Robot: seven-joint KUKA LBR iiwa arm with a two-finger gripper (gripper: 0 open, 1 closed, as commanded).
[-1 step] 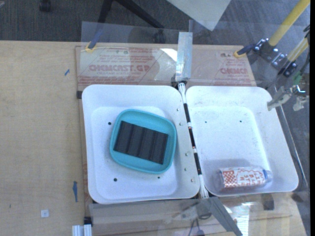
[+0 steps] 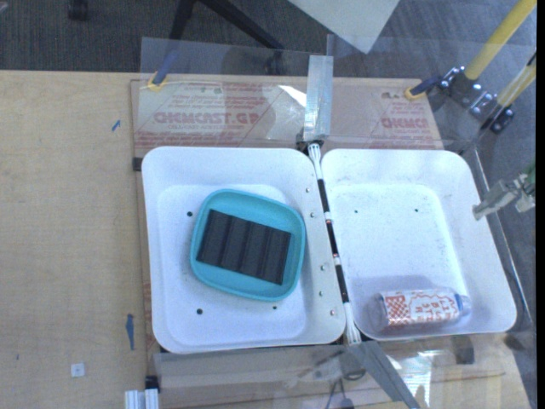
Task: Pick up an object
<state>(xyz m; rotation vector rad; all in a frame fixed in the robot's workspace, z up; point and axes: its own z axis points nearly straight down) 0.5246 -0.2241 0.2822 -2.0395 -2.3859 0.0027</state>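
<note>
Bottle [image 2: 423,308], your likeliest pick, lay on its side against the near wall of the right bin [image 2: 400,186], the blue tray [image 2: 247,244] flat in the left bin [image 2: 170,177], and you couldn't tell the pincer's state.

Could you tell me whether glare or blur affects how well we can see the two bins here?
Camera view: glare streaks the clear sheet behind the bins; the left bin is bright but readable; the teal dish stays sharp; the bottle in the right bin looks soft, its print unreadable.
</note>
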